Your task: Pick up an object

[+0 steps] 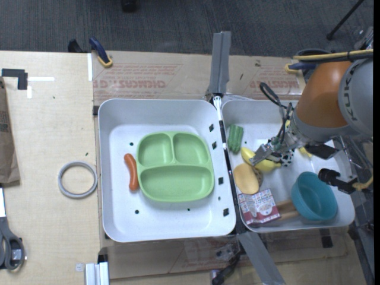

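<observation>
Pincer [265, 154] over right bin [344, 218], touching yellow banana [263, 161]

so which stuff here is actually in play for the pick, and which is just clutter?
In play:
gripper, low in the right bin
banana under it
green block
yellow disc
blue bowl
packet

Lying about:
green tray and orange sausage in the left bin
tape ring
clamp

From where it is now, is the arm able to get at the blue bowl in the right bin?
Probably yes. The blue bowl sits open-side up near the gripper, in the same right bin, with nothing over it.
</observation>
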`<state>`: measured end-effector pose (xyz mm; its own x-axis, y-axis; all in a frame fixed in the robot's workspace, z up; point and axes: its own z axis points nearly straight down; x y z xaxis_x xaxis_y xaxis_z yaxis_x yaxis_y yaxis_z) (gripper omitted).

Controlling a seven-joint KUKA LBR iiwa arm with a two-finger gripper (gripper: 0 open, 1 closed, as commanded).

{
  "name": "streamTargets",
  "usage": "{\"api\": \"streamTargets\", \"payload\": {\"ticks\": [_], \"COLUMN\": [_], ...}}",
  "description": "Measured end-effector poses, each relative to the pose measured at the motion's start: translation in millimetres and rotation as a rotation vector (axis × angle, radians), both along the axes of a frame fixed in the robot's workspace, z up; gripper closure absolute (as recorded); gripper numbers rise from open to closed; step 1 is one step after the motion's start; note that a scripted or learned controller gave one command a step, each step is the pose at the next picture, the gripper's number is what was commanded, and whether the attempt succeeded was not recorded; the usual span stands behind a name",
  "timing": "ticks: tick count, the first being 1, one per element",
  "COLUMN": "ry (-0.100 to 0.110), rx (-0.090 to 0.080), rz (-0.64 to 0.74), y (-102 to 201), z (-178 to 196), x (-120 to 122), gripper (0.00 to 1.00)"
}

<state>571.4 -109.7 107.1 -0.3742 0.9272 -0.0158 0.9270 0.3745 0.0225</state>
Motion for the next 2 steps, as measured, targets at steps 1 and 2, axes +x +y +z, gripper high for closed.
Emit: {"api": "streamTargets", "payload": {"ticks": [1,2], "ry": [-0.014,-0.014], "rx": [-0.010,-0.009], "rz": [0.175,0.170], "y": [-4,-6], "z": [1,11], "x": [-11,-10], "gripper": [0.00,1.00]}}
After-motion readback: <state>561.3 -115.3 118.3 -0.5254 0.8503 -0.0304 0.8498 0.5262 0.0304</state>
